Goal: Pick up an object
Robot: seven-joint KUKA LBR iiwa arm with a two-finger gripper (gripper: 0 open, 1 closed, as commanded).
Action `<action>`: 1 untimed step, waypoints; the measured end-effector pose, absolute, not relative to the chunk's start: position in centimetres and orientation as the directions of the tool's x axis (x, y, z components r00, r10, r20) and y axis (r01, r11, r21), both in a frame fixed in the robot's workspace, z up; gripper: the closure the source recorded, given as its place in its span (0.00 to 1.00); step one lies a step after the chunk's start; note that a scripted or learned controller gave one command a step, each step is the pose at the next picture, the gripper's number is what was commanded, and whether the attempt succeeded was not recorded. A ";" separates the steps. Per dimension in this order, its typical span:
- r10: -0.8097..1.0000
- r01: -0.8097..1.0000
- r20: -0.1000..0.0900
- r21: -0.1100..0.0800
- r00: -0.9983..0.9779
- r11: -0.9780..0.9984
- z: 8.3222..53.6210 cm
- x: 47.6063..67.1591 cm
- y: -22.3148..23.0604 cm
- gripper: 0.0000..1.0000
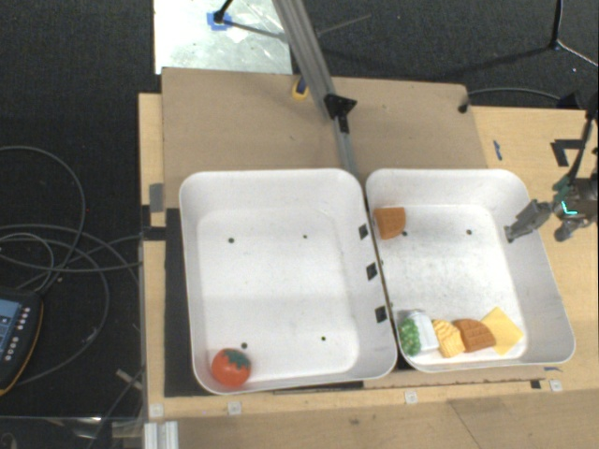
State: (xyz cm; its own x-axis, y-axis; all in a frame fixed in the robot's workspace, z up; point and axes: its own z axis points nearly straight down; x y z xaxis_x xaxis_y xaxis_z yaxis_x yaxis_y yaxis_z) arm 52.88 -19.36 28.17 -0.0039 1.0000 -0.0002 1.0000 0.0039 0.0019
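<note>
The gripper (547, 221) sits at the far right of the camera view, over the right rim of the right bin (538, 279). Its two fingers look spread, one pointing left toward the bin and one at the right; nothing sits between them.

Everything that could be picked lies to its left. In the right bin, a row of small items rests along the near wall, below and left of the gripper: a yellow block (503, 330), a brown piece (474, 334), a small yellow piece (448, 338), and a green-and-white item (414, 332). They touch or nearly touch each other, and the row runs left to right. A single orange-brown piece (390, 221) lies apart, by the bin's left wall, about level with the gripper. A tomato (230, 367) sits in the near left corner of the left bin (271, 190), well apart.

The yellow block looks nearest, so the likely move is down and left.
</note>
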 end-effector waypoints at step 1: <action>1.000 1.000 0.001 -0.002 -0.001 0.001 24.0 52.9 -19.5 0.00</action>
State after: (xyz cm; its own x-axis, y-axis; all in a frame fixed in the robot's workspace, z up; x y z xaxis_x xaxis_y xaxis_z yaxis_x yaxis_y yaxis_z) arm 52.93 -19.55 24.01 -0.0006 1.0000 0.0005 1.0000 0.0006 -0.0017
